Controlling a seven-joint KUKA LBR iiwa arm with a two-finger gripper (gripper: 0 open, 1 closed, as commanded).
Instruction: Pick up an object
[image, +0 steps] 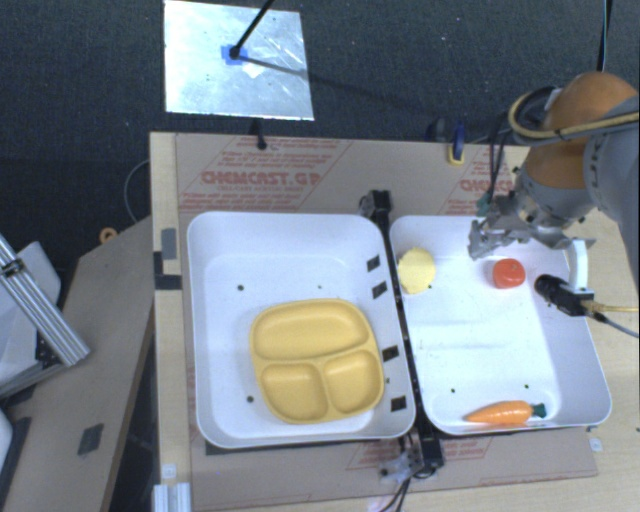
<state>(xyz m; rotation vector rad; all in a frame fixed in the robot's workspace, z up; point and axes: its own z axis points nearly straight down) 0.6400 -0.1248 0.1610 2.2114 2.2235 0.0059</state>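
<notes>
Grey arm (610, 165) with an orange band, black cables and metallic tool (492, 238).

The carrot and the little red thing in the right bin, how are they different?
The carrot is long, tapered and orange with a green tip; the red tomato-like piece is round and squat. The carrot lies by the bin's near wall, apart from the arm, while the red piece sits at the far end, just beside the gripper. Both rest loose in the right bin.

Printed lettering on the board under the bins

The brown protective sheet (300, 170) covering the worktop carries "CHEMCAST GP" in red capitals, upside down, behind the left bin (210, 300); a second red print near the right rear corner is too partial to read.
</notes>
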